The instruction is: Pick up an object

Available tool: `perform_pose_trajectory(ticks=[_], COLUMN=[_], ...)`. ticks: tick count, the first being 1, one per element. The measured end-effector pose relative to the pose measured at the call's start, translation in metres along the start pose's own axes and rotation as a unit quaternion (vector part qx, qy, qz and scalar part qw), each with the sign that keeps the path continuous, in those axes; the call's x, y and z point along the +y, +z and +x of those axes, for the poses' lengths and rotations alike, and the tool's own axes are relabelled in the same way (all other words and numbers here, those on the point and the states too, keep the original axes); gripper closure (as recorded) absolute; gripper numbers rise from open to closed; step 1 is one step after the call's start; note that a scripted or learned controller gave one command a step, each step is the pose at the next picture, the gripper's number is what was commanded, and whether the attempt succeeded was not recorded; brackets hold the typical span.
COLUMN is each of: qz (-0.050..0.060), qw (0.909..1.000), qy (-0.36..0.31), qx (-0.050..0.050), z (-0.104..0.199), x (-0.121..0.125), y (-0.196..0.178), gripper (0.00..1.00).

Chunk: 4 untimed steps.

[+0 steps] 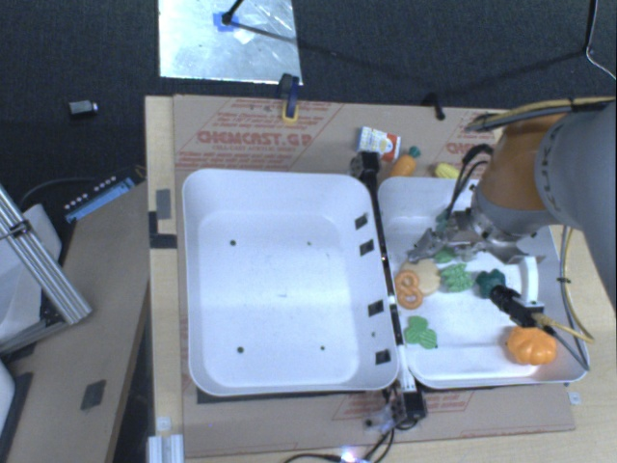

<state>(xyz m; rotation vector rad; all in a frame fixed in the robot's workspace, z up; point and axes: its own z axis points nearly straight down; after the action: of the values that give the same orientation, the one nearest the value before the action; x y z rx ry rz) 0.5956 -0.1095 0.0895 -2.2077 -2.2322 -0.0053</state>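
Note:
My gripper (436, 247) hangs low over the upper left part of the right bin (472, 367), with the grey arm and its orange band (519, 167) coming in from the right. A small green piece (446, 256) lies right under the gripper tip; whether it is touching I cannot tell. Just below lie an orange pretzel-shaped toy (409, 288), a light green toy (454, 279) and a dark green toy (492, 284). Another green toy (419, 332) and an orange fruit (530, 345) sit near the bin's front.
The left bin (280, 278) stands beside the right one, with black clips along the shared wall (381, 258). Behind the bins on the cardboard lie a white-and-orange bottle (378, 143), a carrot toy (405, 165) and a yellow toy (445, 172). Cables run along the right bin's right side.

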Motion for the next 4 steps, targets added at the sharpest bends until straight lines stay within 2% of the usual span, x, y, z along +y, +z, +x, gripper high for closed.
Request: perform_pose_trajectory(ticks=[1, 2, 3, 4], qz=[0.001, 0.002, -0.002, -0.002], qw=[1.0000, 1.0000, 1.0000, 1.0000], qy=[0.004, 0.006, 0.003, 0.002], qx=[-0.002, -0.002, -0.003, -0.002], z=[-0.027, -0.029, -0.039, -0.039], x=[0.048, -0.013, 0.025, 0.024], y=[0.002, 0.005, 0.004, -0.006], gripper=[0.00, 0.00, 0.00, 1.00])
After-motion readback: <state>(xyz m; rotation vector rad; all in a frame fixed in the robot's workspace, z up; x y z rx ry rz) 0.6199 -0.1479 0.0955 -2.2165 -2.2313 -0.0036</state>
